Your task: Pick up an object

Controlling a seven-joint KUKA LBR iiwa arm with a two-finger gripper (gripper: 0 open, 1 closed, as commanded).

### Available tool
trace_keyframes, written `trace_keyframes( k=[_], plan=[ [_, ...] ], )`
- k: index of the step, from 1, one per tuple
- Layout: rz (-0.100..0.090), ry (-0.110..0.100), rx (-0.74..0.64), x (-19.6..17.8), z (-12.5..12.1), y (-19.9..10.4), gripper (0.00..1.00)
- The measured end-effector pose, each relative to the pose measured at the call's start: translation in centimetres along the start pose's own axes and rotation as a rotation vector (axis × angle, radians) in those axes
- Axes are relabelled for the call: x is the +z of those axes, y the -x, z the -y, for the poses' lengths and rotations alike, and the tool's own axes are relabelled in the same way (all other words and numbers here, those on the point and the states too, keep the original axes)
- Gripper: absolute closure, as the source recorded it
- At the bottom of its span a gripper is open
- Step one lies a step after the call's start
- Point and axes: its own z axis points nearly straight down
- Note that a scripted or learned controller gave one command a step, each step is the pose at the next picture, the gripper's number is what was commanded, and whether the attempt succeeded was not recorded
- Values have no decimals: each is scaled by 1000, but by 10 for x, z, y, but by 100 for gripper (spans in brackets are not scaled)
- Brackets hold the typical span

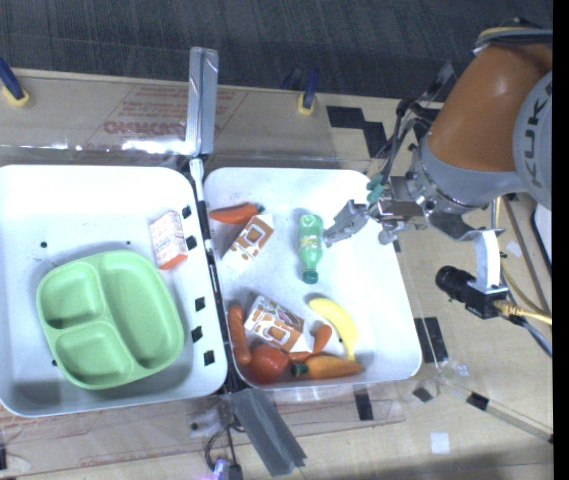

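bare white floor is lying open across the right bin point(264, 180) from twelve to three o'clock. the green bottle point(309, 247) is standing in the middle, and banana point(335, 324), carrots point(326, 368) and cartons point(272, 326) are crowding six o'clock.

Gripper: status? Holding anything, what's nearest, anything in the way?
Gripper over right bin, nothing seen held. Green bottle just beside it, lying loose. Banana and cartons apart from bottle.
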Motion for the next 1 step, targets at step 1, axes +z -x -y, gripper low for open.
trace_keyframes(
  k=[1],
  plan=[
    [0, -1, -117, 159, 4, -18, 0]
  ],
)
